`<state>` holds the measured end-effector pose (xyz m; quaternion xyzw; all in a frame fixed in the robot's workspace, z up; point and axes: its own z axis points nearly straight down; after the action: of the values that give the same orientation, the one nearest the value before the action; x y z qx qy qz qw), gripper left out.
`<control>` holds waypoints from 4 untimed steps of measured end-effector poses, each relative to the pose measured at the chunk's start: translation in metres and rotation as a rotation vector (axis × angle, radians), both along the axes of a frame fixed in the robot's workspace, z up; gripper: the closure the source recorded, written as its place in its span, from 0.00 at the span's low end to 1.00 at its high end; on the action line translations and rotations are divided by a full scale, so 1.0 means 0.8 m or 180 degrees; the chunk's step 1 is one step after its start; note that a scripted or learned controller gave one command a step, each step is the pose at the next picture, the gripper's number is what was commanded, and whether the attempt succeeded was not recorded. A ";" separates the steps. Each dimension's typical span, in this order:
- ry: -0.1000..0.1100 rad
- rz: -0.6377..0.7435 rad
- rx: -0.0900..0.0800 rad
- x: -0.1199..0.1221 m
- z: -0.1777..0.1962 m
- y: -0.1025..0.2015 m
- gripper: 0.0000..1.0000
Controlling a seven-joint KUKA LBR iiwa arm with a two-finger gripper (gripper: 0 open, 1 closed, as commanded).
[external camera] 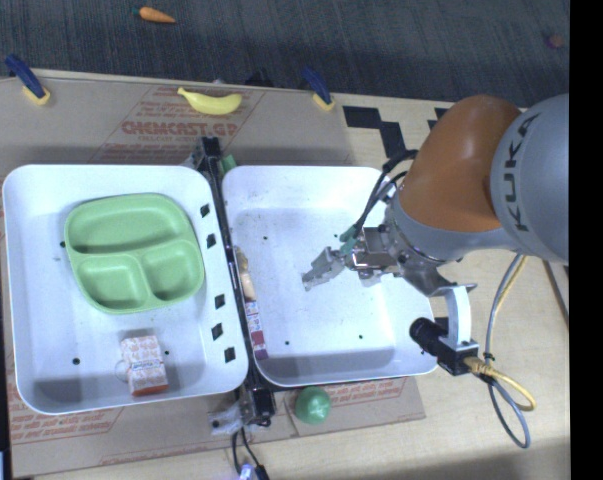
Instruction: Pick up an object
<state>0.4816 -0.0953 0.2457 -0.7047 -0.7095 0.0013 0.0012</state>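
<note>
Camera view, from above the table (pixel 381 403): we are looking down on the grey arm (pixel 481 183) as it is reaching in from the right over the right bin (pixel 311 368), its end effector (pixel 316 270) hanging low above the bin's bare white floor. The fingers are showing slightly apart at their tips, and we are seeing nothing between them, so no pick is counting as done.

The nearest candidates are lying against the right bin's left wall: a small pale object (pixel 244 273) with a red-and-white packet (pixel 254 333) just below it, both well apart from the end effector. In the left bin (pixel 21 268) a green divided tray (pixel 136 251) is sitting toward the back, with a small boxed snack (pixel 143 363) near the front. Outside the bins, a yellow banana (pixel 211 99) is resting on the cardboard behind them, and a green ball (pixel 313 404) is sitting in front.

We are judging the task as barely begun: the approach, the closing on an object and the lift are all remaining.
</note>
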 end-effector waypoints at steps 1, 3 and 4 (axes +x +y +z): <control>0.0001 0.0003 -0.0001 0.108 -0.065 0.058 0.00; -0.0007 0.0002 0.0001 0.219 0.073 0.058 0.00; -0.0001 -0.0001 0.0001 0.218 0.039 0.090 0.00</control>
<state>0.6563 -0.0233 0.2769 -0.7048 -0.7094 0.0012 0.0012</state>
